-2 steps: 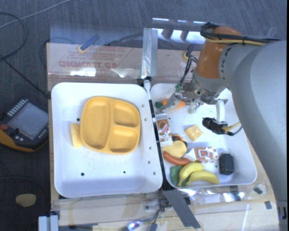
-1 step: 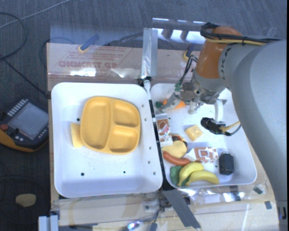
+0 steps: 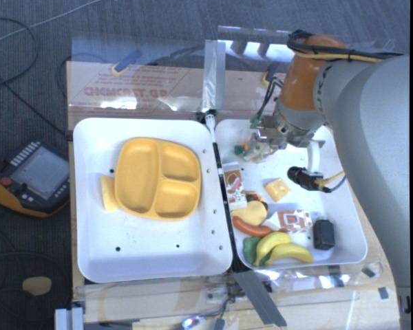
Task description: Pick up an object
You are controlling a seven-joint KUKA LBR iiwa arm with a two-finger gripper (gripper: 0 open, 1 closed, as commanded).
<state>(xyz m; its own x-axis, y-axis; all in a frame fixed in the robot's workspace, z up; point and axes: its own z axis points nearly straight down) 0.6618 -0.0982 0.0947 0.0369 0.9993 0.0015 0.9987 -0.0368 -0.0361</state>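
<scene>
My gripper (image 3: pixel 259 141) is down in the far left part of the right bin (image 3: pixel 344 253), below the orange band of the arm (image 3: pixel 304 81). A small green and orange item (image 3: pixel 241 149) lies right at its left side; I cannot tell whether they touch. Nearer the front lie a pale cheese wedge (image 3: pixel 276 188), a small printed packet (image 3: pixel 234 182), a yellow lumpy fruit (image 3: pixel 252 213), a red sausage-like piece (image 3: pixel 251 228), a bunch of bananas (image 3: pixel 279 249), a red and white carton (image 3: pixel 294 220) and a black block (image 3: pixel 323 233).
The left bin (image 3: pixel 96 253) holds a yellow divided plate (image 3: pixel 157 177) with a pale yellow slab (image 3: pixel 108 192) tucked under its left edge. A black cable fitting (image 3: pixel 304 177) hangs from the arm over the right bin. Cardboard (image 3: pixel 144 88) lies behind the bins.
</scene>
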